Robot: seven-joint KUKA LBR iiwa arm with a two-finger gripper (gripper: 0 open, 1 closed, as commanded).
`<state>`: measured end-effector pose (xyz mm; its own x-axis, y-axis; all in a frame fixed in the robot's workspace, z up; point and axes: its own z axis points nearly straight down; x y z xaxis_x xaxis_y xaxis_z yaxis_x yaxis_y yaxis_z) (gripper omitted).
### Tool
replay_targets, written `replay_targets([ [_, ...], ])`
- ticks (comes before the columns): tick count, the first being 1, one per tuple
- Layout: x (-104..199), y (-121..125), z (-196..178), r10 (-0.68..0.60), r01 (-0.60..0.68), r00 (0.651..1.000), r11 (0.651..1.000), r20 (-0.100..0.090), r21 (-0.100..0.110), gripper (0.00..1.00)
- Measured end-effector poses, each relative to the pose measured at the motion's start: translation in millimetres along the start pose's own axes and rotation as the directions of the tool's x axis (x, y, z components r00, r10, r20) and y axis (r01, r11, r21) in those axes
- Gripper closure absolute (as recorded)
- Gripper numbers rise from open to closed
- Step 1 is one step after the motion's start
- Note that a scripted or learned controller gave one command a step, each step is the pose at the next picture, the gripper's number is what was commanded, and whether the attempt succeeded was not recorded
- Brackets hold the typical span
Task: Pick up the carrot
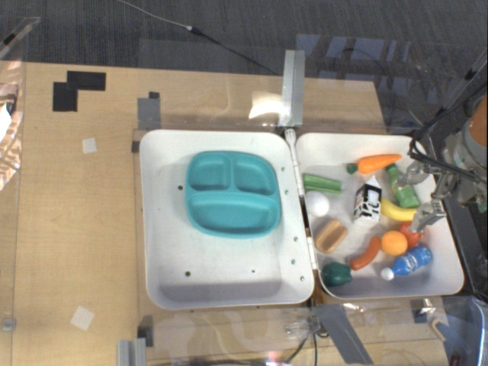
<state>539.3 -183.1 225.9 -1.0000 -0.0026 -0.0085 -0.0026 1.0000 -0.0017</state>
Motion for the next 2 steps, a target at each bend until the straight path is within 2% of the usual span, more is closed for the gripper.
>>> replay_targets([
  [1,-44.1,-20.7,86.6,-0.008,0.008,1.0,1.0,-0.008,-0.003,0.0],
  [2,-24.5,-28.2,117.0,-0.159,0.158,0.986,0.987,0.051,0.028,0.0],
])
